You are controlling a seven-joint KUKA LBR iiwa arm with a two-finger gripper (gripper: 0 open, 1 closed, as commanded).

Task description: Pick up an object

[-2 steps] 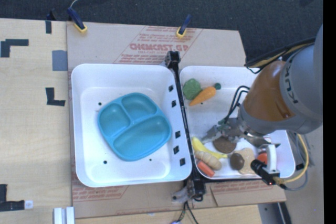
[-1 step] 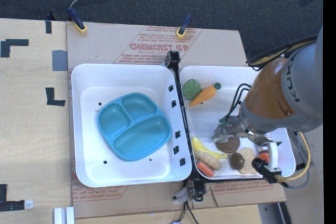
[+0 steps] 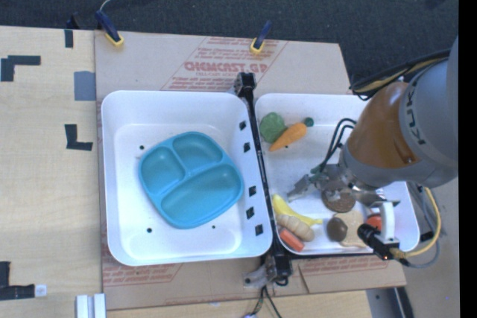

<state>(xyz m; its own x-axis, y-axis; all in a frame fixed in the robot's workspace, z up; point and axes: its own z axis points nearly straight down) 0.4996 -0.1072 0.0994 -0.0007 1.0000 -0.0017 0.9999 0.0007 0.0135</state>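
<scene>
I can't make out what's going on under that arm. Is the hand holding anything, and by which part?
It cannot be told. The hand is low in the right bin, near the banana, but nothing visibly sits between its fingers.

Left bin (image 3: 119, 160): holds a blue divided plate (image 3: 191, 179), lying flat near the middle.
Right bin (image 3: 294, 109): holds the food items and the arm's end.
Far corner: a green vegetable (image 3: 271, 123) touching an orange carrot (image 3: 290, 135).
Near edge: a yellow banana (image 3: 293, 214), a small red-orange piece (image 3: 292, 238) and a brown potato-like lump (image 3: 337, 229).
Arm (image 3: 417, 126): reaches in from the right, orange band above the wrist.
Gripper (image 3: 304, 187): low over the right bin's floor, between carrot and banana.
</scene>
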